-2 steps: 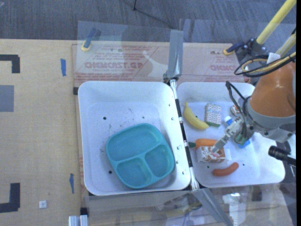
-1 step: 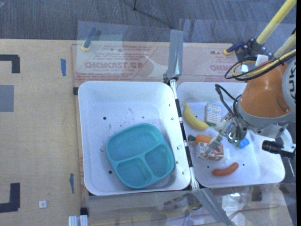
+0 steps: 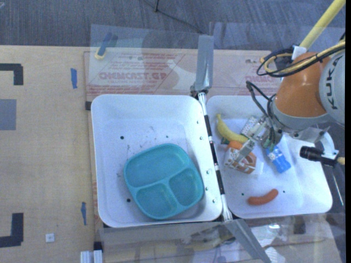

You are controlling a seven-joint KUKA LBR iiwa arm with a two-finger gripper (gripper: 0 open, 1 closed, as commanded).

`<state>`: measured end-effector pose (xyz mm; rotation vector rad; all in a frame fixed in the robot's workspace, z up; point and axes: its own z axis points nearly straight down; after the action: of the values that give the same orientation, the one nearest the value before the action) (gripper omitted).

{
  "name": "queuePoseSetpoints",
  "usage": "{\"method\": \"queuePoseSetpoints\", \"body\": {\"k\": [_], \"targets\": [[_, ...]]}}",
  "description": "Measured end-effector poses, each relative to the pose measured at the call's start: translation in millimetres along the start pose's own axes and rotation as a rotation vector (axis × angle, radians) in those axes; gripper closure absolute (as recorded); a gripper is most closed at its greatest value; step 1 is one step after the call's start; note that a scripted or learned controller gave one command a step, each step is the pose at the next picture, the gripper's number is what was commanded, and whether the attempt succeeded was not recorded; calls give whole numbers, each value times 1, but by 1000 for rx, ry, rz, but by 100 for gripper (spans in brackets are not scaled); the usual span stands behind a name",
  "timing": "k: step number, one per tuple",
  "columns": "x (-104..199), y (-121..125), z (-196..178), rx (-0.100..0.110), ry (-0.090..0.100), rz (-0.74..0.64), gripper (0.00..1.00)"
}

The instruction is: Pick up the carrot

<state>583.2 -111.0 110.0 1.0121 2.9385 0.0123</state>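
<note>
On the left of the tabletop (image 3: 44,147) you have open wood, then the left bin (image 3: 109,114) with a teal divided plate (image 3: 163,181) resting toward its near right corner. Past the shared rims sits the right bin (image 3: 315,193), and that is where your work is. Against its left side lies a banana (image 3: 227,130), with a small orange piece (image 3: 237,144) just beside it. A wrapped packet (image 3: 244,161) sits next, and the gripper (image 3: 247,147) is low over it. Whether its fingers are wide or narrow you cannot tell, and nothing is clearly between them.

The carrot (image 3: 262,198), as you can best judge, is the long orange thing lying flat near the bin's front wall, apart from the clutter. A blue packet (image 3: 278,160) lies farther right, under the arm (image 3: 304,92).

You look to be still at the approach step, not yet over the target. The next move calls for lifting clear, shifting toward the front wall and lining up across the carrot's short axis. Room around it is good, though the front wall is close on one side.
</note>
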Motion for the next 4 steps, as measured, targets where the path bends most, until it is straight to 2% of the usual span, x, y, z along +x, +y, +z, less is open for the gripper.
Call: {"method": "queuePoseSetpoints", "body": {"k": [1,2,3,4], "targets": [[-28,32,1,1,-5,-64,0],[-63,51,1,6,8,-1,0],[-70,46,2,0,18,142,0],[-57,52,-20,16,21,130,0]]}}
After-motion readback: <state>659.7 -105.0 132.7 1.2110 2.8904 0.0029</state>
